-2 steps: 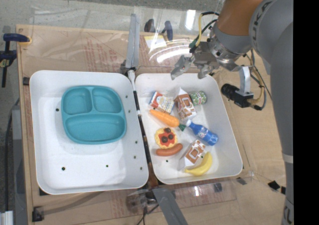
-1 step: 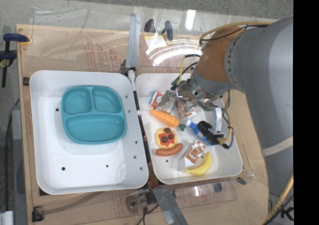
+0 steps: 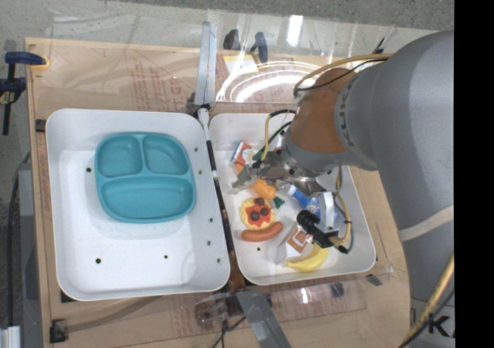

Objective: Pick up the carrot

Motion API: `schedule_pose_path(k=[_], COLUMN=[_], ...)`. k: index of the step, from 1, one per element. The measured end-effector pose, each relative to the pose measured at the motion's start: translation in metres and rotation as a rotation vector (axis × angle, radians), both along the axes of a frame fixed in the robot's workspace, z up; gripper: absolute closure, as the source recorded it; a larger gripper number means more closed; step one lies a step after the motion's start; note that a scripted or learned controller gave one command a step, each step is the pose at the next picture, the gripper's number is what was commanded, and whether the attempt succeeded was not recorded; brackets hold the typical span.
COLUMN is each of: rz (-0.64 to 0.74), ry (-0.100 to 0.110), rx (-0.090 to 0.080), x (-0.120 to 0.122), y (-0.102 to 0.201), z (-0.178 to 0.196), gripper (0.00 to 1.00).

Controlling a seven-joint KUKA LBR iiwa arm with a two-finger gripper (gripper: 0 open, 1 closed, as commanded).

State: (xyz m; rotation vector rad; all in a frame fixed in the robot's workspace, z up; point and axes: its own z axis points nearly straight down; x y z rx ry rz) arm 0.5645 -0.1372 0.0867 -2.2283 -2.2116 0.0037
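Left bin: holds a teal divided plate, well apart from the work.
Right bin: crowded with toy food.
Carrot: orange piece just under the gripper; jaws' spread cannot be told.
Step in hand: judged, close squarely across the carrot, lift straight.
Obstacles: pizza slice at 6 o'clock of the carrot, sausage below, banana at 5 o'clock; a neighbour may get pinched too.

white bins: two
teal divided plate: one
banana: one
sausage: one
pizza slice: one
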Motion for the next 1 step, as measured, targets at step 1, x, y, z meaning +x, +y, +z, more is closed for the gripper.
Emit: schedule_pose_path(k=[1], rz=[0.001], ry=[0.001], rx=[-0.002], x=[-0.0004], y=[-0.0026], z=[0.0107], gripper=[1.0])
